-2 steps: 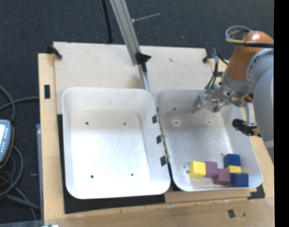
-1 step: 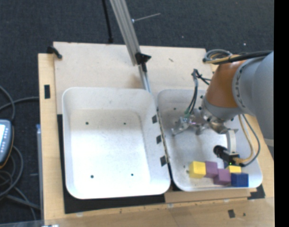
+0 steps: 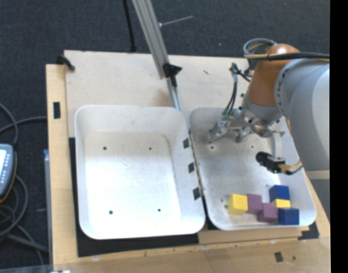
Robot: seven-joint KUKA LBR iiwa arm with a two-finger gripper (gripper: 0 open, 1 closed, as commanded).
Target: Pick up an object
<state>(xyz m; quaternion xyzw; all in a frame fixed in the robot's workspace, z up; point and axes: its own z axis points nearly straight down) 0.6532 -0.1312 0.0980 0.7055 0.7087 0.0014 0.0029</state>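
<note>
Several small blocks lie in the near right corner of the right bin [image 3: 219,169]: a yellow block [image 3: 238,203], two purple blocks [image 3: 262,207], and blue blocks [image 3: 284,206] with a small yellow piece between them. My gripper [image 3: 226,131] hangs over the far part of the right bin, well away from the blocks, with nothing visible between its fingers. Its grey fingers point left and appear spread apart.
The left bin [image 3: 134,175] sits beside the right one. A slanted metal pole [image 3: 154,36] rises from behind the bins. Cables run along the arm's wrist [image 3: 265,90]. A handheld pendant [image 3: 0,172] lies off the bench at the left.
</note>
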